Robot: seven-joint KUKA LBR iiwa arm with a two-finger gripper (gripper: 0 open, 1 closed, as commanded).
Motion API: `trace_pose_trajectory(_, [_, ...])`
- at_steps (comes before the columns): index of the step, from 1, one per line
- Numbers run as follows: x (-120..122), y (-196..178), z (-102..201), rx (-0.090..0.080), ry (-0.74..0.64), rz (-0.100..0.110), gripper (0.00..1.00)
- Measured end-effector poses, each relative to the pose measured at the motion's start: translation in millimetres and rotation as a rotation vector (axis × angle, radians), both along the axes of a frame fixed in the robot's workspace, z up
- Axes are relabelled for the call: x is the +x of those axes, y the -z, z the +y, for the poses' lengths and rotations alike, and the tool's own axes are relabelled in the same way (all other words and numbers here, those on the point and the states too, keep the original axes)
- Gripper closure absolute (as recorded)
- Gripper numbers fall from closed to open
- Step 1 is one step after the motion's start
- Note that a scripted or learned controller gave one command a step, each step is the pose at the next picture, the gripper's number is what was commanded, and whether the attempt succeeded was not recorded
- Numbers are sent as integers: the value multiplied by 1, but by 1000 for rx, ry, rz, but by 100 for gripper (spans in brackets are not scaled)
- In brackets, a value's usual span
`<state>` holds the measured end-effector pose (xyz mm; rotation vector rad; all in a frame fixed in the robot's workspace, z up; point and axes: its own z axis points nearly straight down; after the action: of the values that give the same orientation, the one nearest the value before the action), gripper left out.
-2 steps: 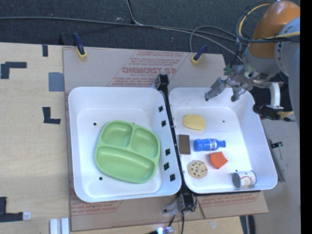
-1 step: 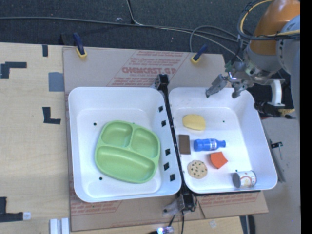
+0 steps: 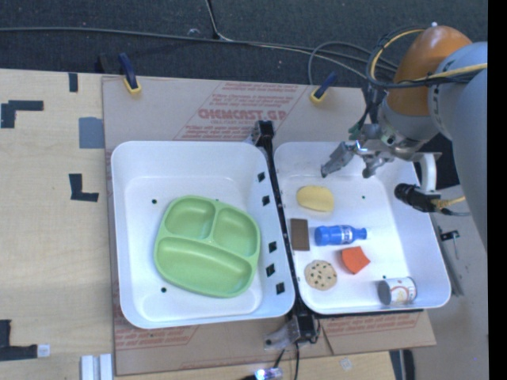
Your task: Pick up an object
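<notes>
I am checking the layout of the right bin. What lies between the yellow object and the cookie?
In the camera view, the brown block and the blue bottle lie between the yellow object and the cookie.

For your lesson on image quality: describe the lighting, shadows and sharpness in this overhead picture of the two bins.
Camera view: light is even and soft; the white bins look bright with little texture; the green tray and blue bottle cast only faint shadows; small items look slightly soft; the gripper over the right bin is mildly blurred.

"CHEMCAST GP" on brown board (image 3: 238, 109)
</notes>
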<state>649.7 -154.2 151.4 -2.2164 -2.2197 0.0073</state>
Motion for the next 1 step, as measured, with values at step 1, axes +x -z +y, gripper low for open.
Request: trace_pose_trajectory(1, [-3,64,6,0,-1,0,0])
